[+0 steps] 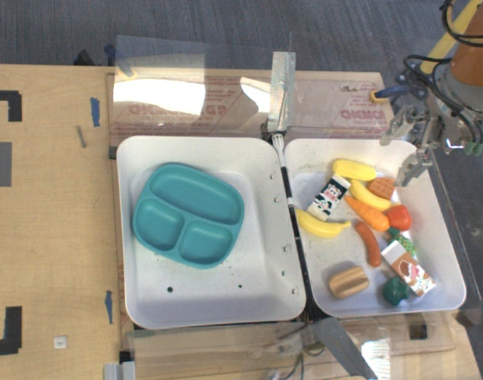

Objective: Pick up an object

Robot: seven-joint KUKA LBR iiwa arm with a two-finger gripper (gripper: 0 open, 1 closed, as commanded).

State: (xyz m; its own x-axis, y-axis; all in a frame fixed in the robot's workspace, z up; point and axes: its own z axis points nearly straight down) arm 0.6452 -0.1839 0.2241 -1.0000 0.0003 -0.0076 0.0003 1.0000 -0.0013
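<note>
the left bin [138, 291] holds a teal divided plate [188, 214]. the right bin [451, 283] holds toy food. the gripper [418, 161] hangs over its far right edge, grip state unclear, nothing visibly held; a yellow banana [354, 169] lies just left of it.

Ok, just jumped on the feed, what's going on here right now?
The arm's gripper hovers over the far edge of the right bin, above the toy food: bananas, a carrot, a hot dog bun. Nothing is between its fingers. The left bin holds a teal divided plate.
</note>
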